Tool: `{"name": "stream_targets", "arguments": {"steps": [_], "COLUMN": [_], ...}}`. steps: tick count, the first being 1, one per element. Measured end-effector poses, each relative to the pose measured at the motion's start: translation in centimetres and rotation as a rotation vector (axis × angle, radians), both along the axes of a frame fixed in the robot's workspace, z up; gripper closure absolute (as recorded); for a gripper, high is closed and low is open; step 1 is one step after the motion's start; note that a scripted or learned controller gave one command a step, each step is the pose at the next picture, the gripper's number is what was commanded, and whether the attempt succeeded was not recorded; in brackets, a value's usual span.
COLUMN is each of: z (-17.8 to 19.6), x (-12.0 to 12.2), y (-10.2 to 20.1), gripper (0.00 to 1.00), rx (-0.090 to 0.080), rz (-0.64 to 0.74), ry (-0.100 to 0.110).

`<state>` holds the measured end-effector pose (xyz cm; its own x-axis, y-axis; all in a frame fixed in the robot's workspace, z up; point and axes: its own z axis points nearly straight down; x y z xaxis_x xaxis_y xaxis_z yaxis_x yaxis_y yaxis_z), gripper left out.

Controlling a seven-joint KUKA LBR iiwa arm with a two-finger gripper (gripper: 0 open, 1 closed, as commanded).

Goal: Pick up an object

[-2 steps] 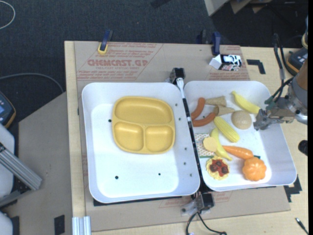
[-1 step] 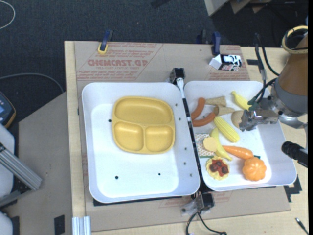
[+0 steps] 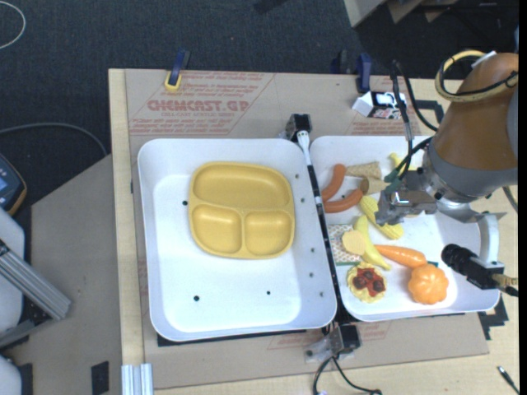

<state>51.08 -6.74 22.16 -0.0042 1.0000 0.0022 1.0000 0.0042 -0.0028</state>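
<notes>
Brown cardboard sheet (image 3: 206, 97), printed in red lettering, covers the counter under both bins; dark carpet surrounds it, with cables trailing at the upper left and the lower edge.

Item 1. Left shallow white plastic bin (image 3: 165, 262): carries one yellow three-compartment plastic tray (image 3: 242, 209), lying flat in the upper middle. Bare floor around it.

Item 2. Right shallow white plastic bin (image 3: 461, 301): toy food, closely packed. Two orange-red sausages (image 3: 338, 189) near the divider; a tan bread-like piece (image 3: 367, 171) above them; a yellow corn cob (image 3: 377, 219); a pale round slice (image 3: 355, 242); a yellow banana (image 3: 375, 256); an orange carrot (image 3: 401, 255); a small tart with red filling (image 3: 368, 281); an orange pumpkin-shaped piece (image 3: 427, 284).

Item 3. Tool (image 3: 393, 204) of the grey arm with the orange band: low over the right bin, at the corn cob. Its opening cannot be told from this angle, nor whether anything is held.

Handling note. Judged step: descent onto a chosen piece. The corn cob and banana lie touching or just beside neighbours, so a centred, straight descent across the cob's narrow width seems best; an off-centre close would likely nudge the carrot or slice instead. The isolated pumpkin piece looks the easier target.
</notes>
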Motion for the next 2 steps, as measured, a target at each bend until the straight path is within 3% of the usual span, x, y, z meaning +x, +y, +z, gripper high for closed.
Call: {"name": "stream_targets", "arguments": {"steps": [1,2], "z": [-0.13,0.4], "x": [-2.09,-2.19], "y": [2.59,2.12], "gripper": [1.0,1.0], "rx": [0.0,-0.002], "rz": [-0.002,-0.004], "ry": [0.001,-0.004]}}
